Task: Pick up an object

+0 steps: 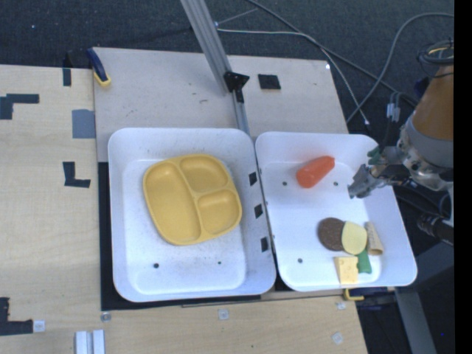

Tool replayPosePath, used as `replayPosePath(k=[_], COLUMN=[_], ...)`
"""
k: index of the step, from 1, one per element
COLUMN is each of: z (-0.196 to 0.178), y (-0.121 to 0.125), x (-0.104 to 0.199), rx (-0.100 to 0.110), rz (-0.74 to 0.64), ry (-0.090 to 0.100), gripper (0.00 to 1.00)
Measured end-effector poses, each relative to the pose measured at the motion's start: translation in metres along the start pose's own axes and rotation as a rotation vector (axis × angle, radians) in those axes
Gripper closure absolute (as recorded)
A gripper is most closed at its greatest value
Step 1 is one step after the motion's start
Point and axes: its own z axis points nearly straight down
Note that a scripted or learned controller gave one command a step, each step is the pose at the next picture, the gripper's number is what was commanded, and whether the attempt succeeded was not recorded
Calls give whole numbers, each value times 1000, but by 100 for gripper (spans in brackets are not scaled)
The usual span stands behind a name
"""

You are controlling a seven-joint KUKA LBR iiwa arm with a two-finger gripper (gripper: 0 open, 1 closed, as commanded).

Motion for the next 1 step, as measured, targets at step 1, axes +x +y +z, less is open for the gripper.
replayPosePath(k=[1], z=[5], y=[-6], x=[62], rx=[6], rz=[-3], ry=[3], gripper=[100])
